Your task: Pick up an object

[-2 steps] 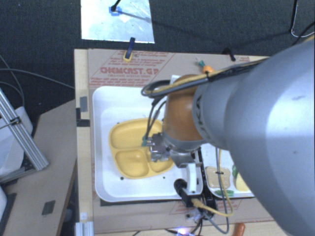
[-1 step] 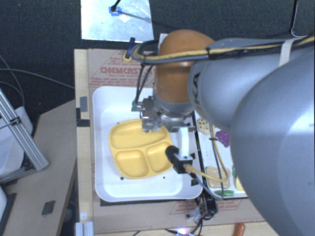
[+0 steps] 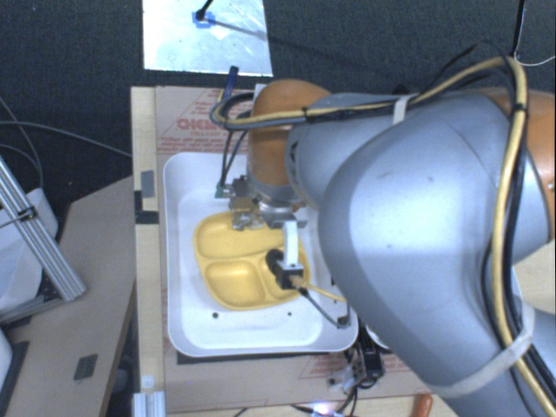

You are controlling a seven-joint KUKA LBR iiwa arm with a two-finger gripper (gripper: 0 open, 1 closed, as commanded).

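A yellow divided plate (image 3: 228,268) with two hollows lies in the left white bin (image 3: 187,324), slightly right of its middle. My gripper (image 3: 266,237) hangs low over the plate's right part, under the orange wrist band (image 3: 274,137). Its lower end reaches the plate's right rim, and a yellow cable runs off from there. The arm's body hides the plate's far right edge. I cannot see whether anything is held.
The big grey arm link (image 3: 426,233) covers the right bin and the right side of the frame. A cardboard sheet (image 3: 187,124) lies under the bins. A shiny metal plate (image 3: 204,24) sits at the back, and aluminium rails (image 3: 35,233) stand at the left.
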